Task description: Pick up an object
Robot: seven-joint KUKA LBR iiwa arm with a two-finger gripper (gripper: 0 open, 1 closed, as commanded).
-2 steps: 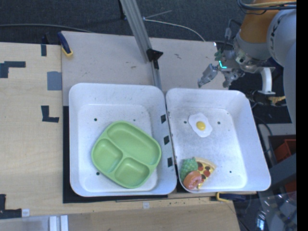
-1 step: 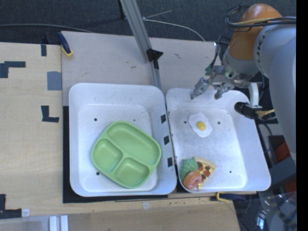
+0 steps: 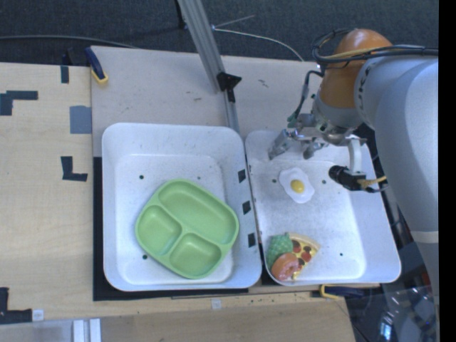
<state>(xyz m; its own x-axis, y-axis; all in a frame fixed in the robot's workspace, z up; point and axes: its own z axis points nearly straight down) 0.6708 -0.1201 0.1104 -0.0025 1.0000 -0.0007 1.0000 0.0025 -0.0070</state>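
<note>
Pincer [image 3: 293, 148] apparently spread, holding nothing, above fried egg [image 3: 297, 186] (right bin [image 3: 370, 262]); fingertips blurry.

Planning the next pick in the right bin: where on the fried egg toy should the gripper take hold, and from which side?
Grip the fried egg across its white rim, coming straight down from above. It lies flat on the right bin floor with bare floor all around, so both fingers should fit beside it. The domed yolk looks likelier to slip. The gripper sits just beyond it, near the bin's far wall.
</note>
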